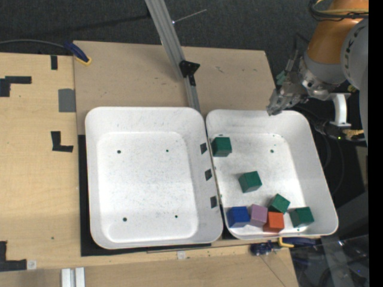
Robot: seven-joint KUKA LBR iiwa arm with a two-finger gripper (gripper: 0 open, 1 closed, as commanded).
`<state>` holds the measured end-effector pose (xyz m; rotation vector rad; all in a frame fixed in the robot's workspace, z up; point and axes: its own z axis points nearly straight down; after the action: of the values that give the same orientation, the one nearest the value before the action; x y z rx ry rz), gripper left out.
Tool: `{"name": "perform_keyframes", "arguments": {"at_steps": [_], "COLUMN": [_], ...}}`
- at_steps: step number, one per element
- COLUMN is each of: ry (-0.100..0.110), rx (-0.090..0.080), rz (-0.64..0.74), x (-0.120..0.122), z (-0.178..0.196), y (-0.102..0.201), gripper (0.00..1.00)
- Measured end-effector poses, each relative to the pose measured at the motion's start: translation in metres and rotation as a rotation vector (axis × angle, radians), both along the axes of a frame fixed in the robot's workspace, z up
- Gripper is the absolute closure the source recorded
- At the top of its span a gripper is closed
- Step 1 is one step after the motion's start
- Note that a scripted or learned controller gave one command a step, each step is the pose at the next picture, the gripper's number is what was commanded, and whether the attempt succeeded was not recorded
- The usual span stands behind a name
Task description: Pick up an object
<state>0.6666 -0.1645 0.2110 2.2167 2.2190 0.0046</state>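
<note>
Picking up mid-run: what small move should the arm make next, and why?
Probably bring the claw down and inward over the nearest green block. The claw sits at the right bin's far rim, holding nothing, and that block stands apart from the others.

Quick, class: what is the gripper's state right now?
Gripper: state cannot be told; it sits at the right bin's far rim, with no block between it.

A robotics lab: plywood bench [137, 76] with tape marks, white bins [96, 130], aluminium camera pole [167, 28].
</note>
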Motion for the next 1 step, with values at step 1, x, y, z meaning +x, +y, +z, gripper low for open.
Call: {"name": "perform_keyframes", "arguments": {"at_steps": [1], "ry": [0.003], "rx": [0.001], "rz": [0.001], "x": [0.0007], "z": [0.0202], "y": [0.0004], "gripper": [1.0]}}
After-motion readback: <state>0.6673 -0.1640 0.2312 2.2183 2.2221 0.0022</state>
